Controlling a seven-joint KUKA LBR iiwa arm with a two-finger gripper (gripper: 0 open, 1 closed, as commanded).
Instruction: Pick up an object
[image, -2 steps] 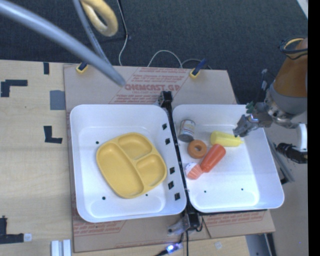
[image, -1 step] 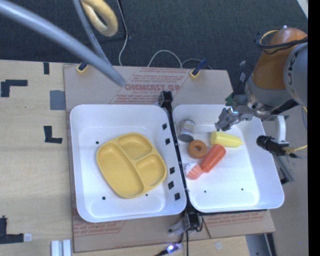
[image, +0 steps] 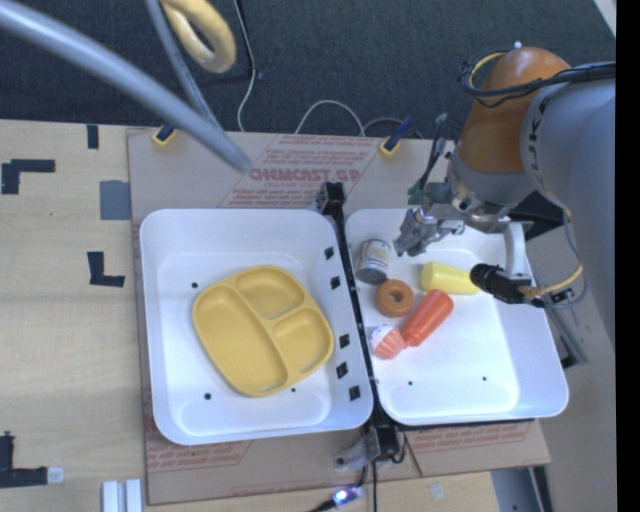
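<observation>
Over the right bin's far edge: the gripper (image: 420, 232) hangs from the arm reaching in from the right.
Fingers: cannot tell whether apart or together.
Nearest thing: yellow piece (image: 449, 278), just nearside of the gripper, long axis running left to right.
Beside it: small can (image: 373, 260) by the bin's left wall, doughnut (image: 395, 297) below it.
Further out: carrot (image: 418, 322), lying aslant toward the bin's middle.
Left bin: yellow divided plate (image: 262, 327).

Tray (image: 262, 330) in L bin (image: 165, 300); can (image: 374, 260), donut (image: 394, 297), carrot (image: 420, 320) in R bin (image: 500, 390).
</observation>
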